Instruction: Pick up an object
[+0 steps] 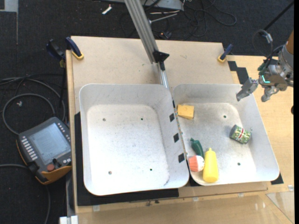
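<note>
The gripper (258, 90) hangs over the right bin's (261, 125) far right edge, jaws apart, nothing between them — the green can (240, 134) lies below it, well apart, on the bin floor.

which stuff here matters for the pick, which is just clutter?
Job:
- pincer, open, above right bin's far edge
- yellow block
- green can
- yellow bottle
- green-topped radish toy

Clutter:
- left bin
- teach pendant
- clamps
- floor cables
</note>
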